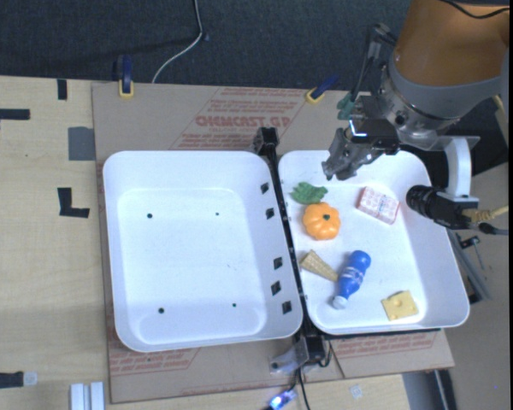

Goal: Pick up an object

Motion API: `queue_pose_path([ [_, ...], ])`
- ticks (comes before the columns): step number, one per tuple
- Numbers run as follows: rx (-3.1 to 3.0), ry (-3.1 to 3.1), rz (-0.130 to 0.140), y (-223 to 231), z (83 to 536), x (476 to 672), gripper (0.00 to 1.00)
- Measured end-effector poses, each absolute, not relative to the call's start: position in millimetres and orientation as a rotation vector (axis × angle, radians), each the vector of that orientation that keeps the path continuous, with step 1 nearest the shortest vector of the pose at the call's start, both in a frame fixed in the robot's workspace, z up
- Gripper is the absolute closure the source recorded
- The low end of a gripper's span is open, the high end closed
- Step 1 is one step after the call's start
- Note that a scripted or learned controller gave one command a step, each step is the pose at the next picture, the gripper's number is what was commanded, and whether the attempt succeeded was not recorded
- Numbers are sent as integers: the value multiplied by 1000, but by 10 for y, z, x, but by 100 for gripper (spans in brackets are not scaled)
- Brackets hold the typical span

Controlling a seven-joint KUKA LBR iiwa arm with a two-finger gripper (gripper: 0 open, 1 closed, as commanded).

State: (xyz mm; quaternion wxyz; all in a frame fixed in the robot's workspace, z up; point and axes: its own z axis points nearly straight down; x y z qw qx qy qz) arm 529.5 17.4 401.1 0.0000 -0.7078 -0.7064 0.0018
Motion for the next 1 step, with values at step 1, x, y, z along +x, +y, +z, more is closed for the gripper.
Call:
queue_pose_path([
  [1,-2217,-2223,6,460,3792,5398,100],
])
